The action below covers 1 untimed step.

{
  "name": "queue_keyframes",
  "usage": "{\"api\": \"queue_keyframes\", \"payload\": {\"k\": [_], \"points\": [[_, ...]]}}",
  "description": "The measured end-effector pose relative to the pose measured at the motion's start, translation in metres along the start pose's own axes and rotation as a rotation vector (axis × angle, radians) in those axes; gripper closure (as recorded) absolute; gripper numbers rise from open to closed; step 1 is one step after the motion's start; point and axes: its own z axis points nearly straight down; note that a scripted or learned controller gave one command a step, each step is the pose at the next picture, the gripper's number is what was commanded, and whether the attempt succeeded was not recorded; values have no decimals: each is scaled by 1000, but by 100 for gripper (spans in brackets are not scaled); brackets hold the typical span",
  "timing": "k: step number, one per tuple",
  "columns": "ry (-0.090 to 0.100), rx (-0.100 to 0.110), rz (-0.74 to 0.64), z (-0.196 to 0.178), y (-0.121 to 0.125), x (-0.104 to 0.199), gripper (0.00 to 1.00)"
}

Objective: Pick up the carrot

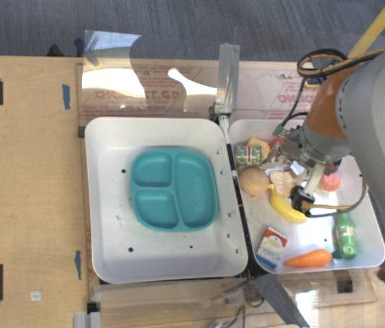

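The orange carrot (308,258) lies along the front edge of the right bin (370,255), its tip pointing left, between a small carton (272,244) and a green bottle (345,236). My gripper (296,175) hangs over the middle of the same bin, well behind the carrot and above the yellow banana (286,207). The carrot lies free, with nothing touching it.
The right bin also holds a green can (248,154), a round tan roll (252,180) and a pink item (330,181) near the gripper. A teal divided plate (174,188) sits in the left bin (104,203).
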Motion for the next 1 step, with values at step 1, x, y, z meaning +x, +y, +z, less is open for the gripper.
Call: {"api": "queue_keyframes", "payload": {"k": [1], "points": [[5,-4,193,-2,-28,-21,0]]}}
